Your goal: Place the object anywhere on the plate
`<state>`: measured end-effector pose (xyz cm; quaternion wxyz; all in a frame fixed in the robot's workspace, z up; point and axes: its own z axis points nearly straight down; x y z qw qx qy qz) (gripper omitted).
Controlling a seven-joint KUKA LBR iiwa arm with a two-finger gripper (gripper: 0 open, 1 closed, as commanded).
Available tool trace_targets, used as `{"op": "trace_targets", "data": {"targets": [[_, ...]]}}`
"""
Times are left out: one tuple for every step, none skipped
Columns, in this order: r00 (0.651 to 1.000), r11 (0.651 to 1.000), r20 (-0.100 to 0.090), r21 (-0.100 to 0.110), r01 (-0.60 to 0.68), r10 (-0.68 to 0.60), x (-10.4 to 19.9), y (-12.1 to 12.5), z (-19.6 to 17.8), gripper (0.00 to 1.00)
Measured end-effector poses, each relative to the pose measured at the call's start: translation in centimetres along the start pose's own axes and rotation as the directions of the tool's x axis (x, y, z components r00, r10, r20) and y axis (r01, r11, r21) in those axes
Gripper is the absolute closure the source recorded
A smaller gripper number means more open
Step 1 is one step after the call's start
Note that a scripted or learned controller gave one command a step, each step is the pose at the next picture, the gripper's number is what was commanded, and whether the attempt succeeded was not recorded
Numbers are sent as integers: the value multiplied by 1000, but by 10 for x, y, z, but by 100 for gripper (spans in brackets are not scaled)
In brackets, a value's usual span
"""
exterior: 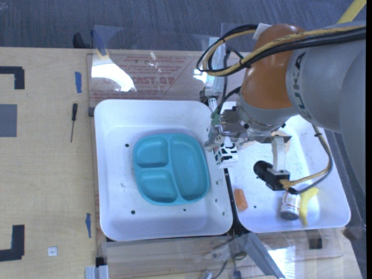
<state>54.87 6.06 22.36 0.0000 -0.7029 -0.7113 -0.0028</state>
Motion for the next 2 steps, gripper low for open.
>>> {"op": "trace_targets", "data": {"targets": [[1000, 1000, 3, 9, -6, 6, 31, -20, 10, 100], [1000, 1000, 4, 8, -8, 8, 29, -19, 10, 0]]}}
